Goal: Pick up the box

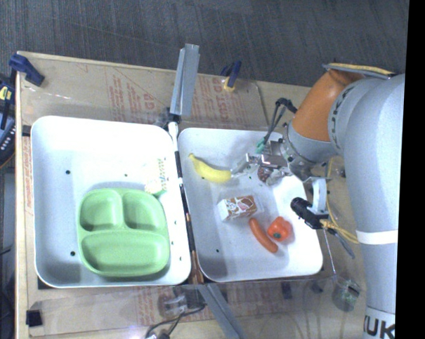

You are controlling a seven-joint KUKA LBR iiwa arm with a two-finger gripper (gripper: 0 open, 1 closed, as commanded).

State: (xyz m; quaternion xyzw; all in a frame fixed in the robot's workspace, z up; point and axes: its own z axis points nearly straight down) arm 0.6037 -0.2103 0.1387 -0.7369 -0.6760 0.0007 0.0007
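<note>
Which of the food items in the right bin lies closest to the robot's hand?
The banana, yellow, just left of the hand; box, sausage and pepper lie lower.

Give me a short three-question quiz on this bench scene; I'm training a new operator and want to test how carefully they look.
1. True or false: the box lies in the same bin as the banana.
2. Which item sits in the left bin? A) orange pepper B) green divided tray C) sausage
3. Fill in: the end effector is above the ____ bin, near its far edge.

Key:
1. True; both lie in the right bin.
2. B, the green divided tray. The orange pepper and sausage are beside the box.
3. Right.
</note>
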